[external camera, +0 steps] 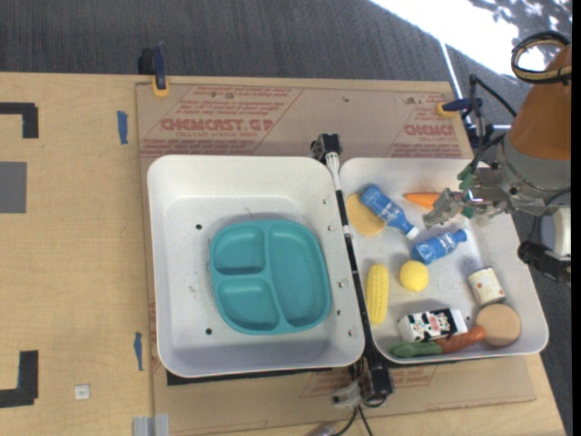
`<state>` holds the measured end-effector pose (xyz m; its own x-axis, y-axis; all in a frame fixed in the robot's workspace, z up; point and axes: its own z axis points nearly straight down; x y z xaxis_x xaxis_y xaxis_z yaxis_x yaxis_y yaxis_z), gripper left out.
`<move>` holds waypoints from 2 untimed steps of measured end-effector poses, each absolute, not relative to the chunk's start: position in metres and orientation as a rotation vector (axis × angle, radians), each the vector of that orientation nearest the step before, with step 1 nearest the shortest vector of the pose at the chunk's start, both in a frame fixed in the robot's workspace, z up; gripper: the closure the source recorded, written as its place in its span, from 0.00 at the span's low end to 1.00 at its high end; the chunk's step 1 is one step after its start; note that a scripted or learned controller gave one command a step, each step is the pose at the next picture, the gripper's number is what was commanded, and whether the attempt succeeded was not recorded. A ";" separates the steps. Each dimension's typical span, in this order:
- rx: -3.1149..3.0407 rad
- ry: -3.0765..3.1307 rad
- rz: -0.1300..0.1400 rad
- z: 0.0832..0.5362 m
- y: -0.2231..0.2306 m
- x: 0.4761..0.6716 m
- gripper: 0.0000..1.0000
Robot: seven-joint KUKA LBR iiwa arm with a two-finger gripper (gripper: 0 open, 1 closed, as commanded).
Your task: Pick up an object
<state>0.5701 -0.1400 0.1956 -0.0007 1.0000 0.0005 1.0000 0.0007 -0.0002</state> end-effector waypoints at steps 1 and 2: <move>-2.160 -2.308 -0.023 0.107 -0.118 0.649 0.00; -2.022 -2.434 -0.024 0.106 -0.123 0.645 0.00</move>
<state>0.6447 -0.1225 0.1059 -0.1831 0.9831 -0.0082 0.9827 0.1833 0.0264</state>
